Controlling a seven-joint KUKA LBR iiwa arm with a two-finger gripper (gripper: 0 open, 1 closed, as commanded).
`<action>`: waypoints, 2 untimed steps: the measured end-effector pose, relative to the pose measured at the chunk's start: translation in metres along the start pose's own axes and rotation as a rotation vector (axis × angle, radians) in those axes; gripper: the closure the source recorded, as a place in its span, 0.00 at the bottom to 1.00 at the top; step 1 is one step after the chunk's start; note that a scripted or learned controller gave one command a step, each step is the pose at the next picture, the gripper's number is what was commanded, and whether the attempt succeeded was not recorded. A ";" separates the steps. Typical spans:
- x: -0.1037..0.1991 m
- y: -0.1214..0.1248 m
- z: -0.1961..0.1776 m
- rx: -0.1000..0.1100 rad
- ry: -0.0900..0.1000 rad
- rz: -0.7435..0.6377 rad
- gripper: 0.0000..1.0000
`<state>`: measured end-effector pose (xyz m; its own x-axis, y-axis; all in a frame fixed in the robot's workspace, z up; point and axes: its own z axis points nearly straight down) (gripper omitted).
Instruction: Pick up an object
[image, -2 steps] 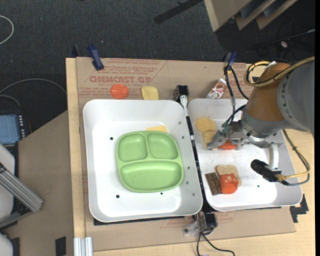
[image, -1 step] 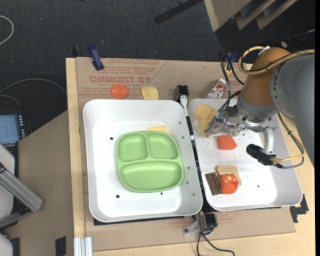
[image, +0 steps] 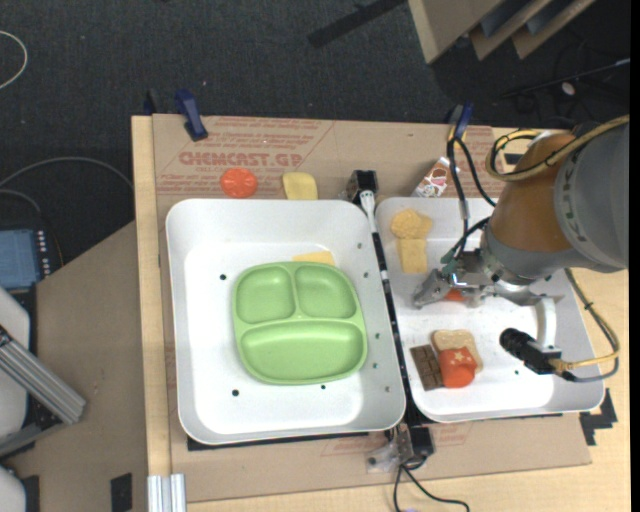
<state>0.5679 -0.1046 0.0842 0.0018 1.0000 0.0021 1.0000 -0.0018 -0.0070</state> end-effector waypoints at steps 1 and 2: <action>-0.036 0.047 -0.001 -0.011 -0.005 -0.001 0.00; 0.013 0.022 0.000 -0.003 0.001 -0.005 0.00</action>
<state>0.5902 -0.0919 0.0844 -0.0036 1.0000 0.0035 1.0000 0.0036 -0.0038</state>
